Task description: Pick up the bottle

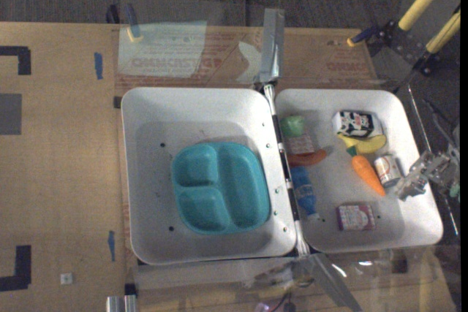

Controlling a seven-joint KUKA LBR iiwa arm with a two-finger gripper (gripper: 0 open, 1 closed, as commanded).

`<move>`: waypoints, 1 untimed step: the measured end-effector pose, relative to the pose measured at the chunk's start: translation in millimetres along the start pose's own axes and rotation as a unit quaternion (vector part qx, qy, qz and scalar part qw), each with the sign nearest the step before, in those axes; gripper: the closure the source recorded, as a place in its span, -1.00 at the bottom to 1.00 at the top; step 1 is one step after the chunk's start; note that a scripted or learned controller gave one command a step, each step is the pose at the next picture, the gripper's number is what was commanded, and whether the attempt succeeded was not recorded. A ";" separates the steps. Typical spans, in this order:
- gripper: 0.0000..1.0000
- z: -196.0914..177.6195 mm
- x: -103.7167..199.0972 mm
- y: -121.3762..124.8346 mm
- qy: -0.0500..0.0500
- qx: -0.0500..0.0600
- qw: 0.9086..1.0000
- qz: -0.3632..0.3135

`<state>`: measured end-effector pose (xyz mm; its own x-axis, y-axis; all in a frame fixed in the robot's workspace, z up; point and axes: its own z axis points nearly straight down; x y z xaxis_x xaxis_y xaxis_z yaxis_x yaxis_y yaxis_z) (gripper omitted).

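Observation:
The bottle (304, 195) is small and clear with a blue label. It lies on its side along the left wall of the right bin (420, 230), its length running toward the front edge. My gripper (413, 183) hangs low at the right side of that same bin, just right of a small can (387, 170). It is well apart from the bottle, with a carrot (368, 175) and the can lying between them. Nothing shows in the gripper.
The right bin also holds a green-topped item (294, 126), a red chili (311, 157), a black-and-white carton (356, 123), a banana (370, 145) and a pink box (355, 216). A teal divided plate (219, 186) lies in the left bin (146, 120).

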<state>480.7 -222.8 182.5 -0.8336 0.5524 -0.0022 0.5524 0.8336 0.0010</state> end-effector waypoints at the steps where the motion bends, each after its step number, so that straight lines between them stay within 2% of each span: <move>1: 1.00 -18.7 23.3 99.8 -0.002 -0.001 0.998 0.063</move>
<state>516.4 -126.8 201.2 -0.7571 0.6533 -0.0050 0.6532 0.7571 0.0030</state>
